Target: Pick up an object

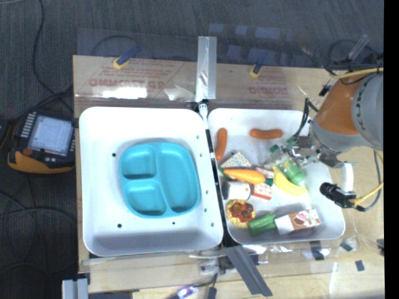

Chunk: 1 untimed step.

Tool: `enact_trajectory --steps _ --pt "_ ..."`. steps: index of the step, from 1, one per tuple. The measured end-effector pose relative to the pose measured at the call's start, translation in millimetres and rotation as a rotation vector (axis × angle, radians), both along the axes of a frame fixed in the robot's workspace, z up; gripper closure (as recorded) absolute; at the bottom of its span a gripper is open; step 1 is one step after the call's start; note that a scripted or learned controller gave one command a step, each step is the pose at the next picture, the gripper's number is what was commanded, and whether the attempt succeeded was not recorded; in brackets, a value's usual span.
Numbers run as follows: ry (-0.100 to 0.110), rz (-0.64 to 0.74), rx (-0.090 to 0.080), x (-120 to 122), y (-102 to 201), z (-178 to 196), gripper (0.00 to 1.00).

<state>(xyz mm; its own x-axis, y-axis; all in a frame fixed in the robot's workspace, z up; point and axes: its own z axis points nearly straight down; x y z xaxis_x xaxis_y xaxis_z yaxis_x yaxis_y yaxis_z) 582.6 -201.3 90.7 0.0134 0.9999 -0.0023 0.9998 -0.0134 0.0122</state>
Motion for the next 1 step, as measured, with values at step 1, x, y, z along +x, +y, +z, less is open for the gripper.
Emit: enact_trajectory --steps 1 --pt "-0.002 0.000 0.002 1.0 0.9 9.3 1.00"
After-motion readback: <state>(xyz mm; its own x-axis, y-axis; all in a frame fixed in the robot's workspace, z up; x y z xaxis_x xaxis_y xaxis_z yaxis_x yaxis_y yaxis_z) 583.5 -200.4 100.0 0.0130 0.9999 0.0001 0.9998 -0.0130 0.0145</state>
